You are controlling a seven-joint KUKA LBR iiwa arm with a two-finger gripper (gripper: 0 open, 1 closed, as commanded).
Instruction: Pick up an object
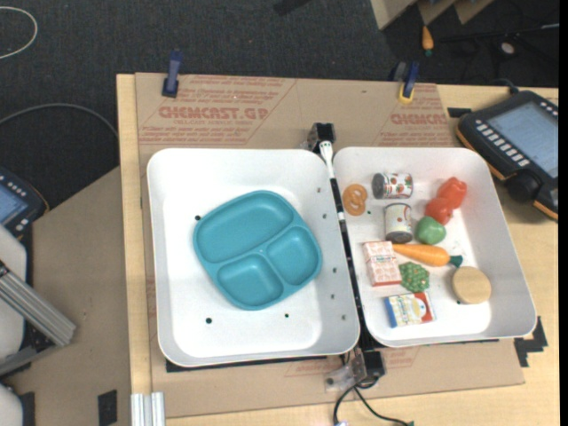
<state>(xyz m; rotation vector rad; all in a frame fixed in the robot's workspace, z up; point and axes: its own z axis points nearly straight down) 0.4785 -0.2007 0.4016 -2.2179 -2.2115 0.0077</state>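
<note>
The left bin [169, 238] holds one thing: a teal plate [257, 248] with three wells, lying flat at its centre. All three wells look bare, which suggests it is there to receive whatever gets lifted from the other bin.

The right bin [506, 238] carries the small things, loosely spread so that most have room around them. At 10 o'clock lies a pretzel [355, 198]. At 12 a can [393, 185] lies on its side, with a cup [398, 223] just below it. At 2 sits a red pepper [446, 197], and a green ball [431, 231] touches its lower end. Across the centre runs a carrot [422, 254], pointing toward 9, where a pink box [382, 263] lies flat. A green leafy piece [414, 277] rests under the carrot. At 6 is a small carton [408, 309], at 4 a tan disc [471, 285].

I cannot tell the gripper's state or whether it has anything. No object is chosen yet; the disc, standing apart, looks the easiest pick.
</note>
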